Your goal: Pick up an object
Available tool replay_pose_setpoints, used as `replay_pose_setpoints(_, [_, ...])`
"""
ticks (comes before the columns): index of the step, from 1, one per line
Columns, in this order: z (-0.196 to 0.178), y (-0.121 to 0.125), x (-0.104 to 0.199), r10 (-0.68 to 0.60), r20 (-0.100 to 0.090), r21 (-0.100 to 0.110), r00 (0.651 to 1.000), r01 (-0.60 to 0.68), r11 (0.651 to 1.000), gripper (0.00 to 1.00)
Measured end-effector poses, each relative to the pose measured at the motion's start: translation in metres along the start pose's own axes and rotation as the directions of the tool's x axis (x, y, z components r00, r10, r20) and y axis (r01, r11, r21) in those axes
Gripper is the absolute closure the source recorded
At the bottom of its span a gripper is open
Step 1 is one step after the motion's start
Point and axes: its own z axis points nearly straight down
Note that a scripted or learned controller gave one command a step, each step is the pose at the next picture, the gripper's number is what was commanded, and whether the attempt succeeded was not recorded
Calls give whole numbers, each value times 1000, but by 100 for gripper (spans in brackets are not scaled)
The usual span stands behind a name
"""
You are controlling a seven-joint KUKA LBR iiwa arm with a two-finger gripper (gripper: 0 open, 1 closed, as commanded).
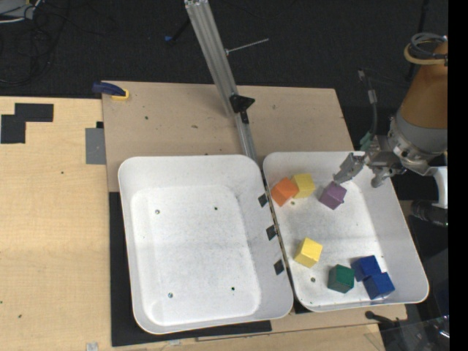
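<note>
The right bin (409, 254) holds several small blocks: an orange one (285, 190) touching a yellow one (304, 186) at the far left, a purple one (333, 194), another yellow one (309, 251), a green one (340, 278) and a blue piece (372, 275) near the front. My gripper (363, 170) hangs above the bin's far right side, just right of the purple block and above it. Its fingers (346, 169) are spread open with nothing between them.
The left bin (139, 189) lies beside the right one, with black clips on the shared edge. A slanted aluminium rail (216, 57) rises behind the bins. The arm's orange band (424, 97) stands at the right edge.
</note>
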Motion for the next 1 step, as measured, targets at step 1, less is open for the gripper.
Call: replay_pose_setpoints(1, [0, 0, 0, 0, 0, 0, 1000, 0, 1000, 0])
